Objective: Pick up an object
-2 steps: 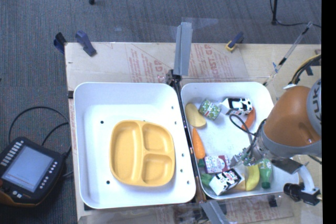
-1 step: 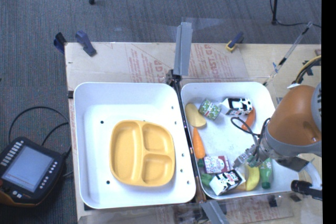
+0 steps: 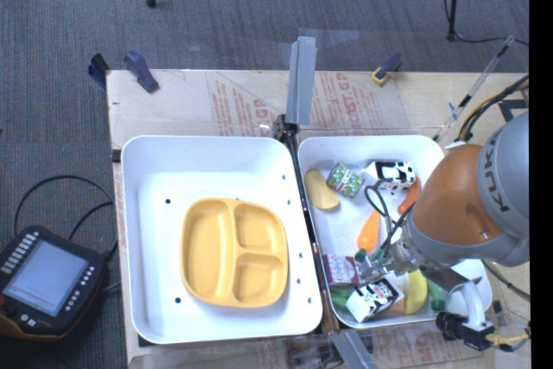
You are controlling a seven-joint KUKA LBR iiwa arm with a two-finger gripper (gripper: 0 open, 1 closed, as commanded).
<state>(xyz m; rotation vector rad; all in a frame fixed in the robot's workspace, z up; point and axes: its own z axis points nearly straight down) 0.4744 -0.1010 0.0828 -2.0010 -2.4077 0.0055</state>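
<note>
Nearest, along the bottom of the frame: lower rim of the right bin (image 3: 380, 325), crowded at its lower end. Gripper (image 3: 373, 274) down among the clutter at lower right, under the grey arm (image 3: 518, 186) and its orange band (image 3: 454, 203). Fingers too tangled with the objects to read; cannot tell whether spread, closed, or clamped on anything. Just below the gripper, a black-and-white cow-print carton (image 3: 375, 298), tilted, touching or nearly touching it. Beside that, a yellow piece (image 3: 416, 293) and a green bit (image 3: 339, 296) at the bin's lower edge. Dark red packet (image 3: 340, 269) just left of the gripper.

Mid-frame, same bin: orange carrot (image 3: 370, 231) lying at a slant, a black loop of cable above it. Further up, a pale yellow potato-like piece (image 3: 321, 190), a green patterned box (image 3: 346, 179), a second cow-print carton (image 3: 395, 174) near the upper right corner.

Left bin (image 3: 147, 186): yellow divided plate (image 3: 233, 251), three compartments, lying flat at centre.

Far left, bottom: pendant (image 3: 43, 281) with a screen on the carpet. Top of frame: blue clamps (image 3: 138, 70) on the bench edge, stand legs beyond.
</note>
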